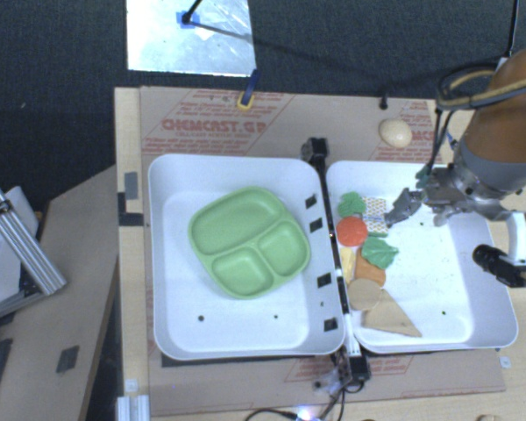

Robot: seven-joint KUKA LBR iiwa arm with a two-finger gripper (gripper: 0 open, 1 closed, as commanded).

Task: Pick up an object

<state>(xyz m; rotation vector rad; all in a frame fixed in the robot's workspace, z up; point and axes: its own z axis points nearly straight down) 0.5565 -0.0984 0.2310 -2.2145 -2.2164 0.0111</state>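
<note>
Red print on the tan cardboard sheet (272, 117) under the bins read "CHEMCAST GP", seen upside down well to the left of the gripper; fainter red lettering near the bench's front edge was too small to read. The grey two-finger gripper (401, 209) hung over the right shallow white bin (456, 279), reaching leftward from the arm's orange-banded wrist; how wide it stood could not be told, and nothing showed in its hold. Just left of its tip lay a pale patterned flat piece (376, 207), with a dark green leafy toy (351, 203) beyond it. Below and left of the tip sat a round red-orange toy (351, 231), then a second green leafy piece (380, 252), an orange chunk (369, 273) and a tan wedge-shaped slice (388, 316). Far to the left, the other white bin (171, 261) held a light green three-compartment plastic plate (250, 242). A cream egg-shaped object (395, 132) rested on the cardboard above the gripper
</note>
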